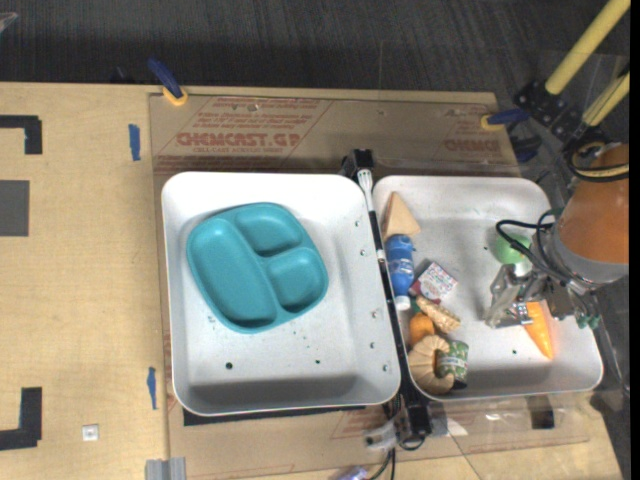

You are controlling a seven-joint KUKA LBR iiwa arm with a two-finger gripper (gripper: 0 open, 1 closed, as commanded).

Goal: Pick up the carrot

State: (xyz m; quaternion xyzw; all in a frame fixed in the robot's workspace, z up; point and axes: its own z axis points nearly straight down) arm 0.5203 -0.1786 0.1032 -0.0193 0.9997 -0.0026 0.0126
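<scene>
Brown cardboard covers the bench [90, 298], and on it we see two shallow white bins side by side. Our left bin [190, 368] holds a teal divided plate [258, 265] with three compartments, lying a little askew toward the bin's upper left.

Our right bin [450, 203] carries a loose clutter along its left wall: a tan cone-shaped piece [398, 214] at the top, a blue bottle [400, 265] just below it, a small printed packet [436, 281], an orange-and-tan item [432, 320], and a rounded tan bread-like piece [430, 358] near the lower corner beside something green and dark [455, 358].

We find the carrot [540, 330] lying on the floor of the right bin near its right wall, orange and tapering downward. The gripper [510, 303] sits just to the carrot's left, its metal fingers pointing down at the bin floor and apparently touching the carrot's side. We cannot tell whether the fingers are spread or pressed together, nor whether the carrot lies between them. A green object [510, 248] sits just above the gripper, with the arm's orange band [598, 223] rising at the right.
</scene>
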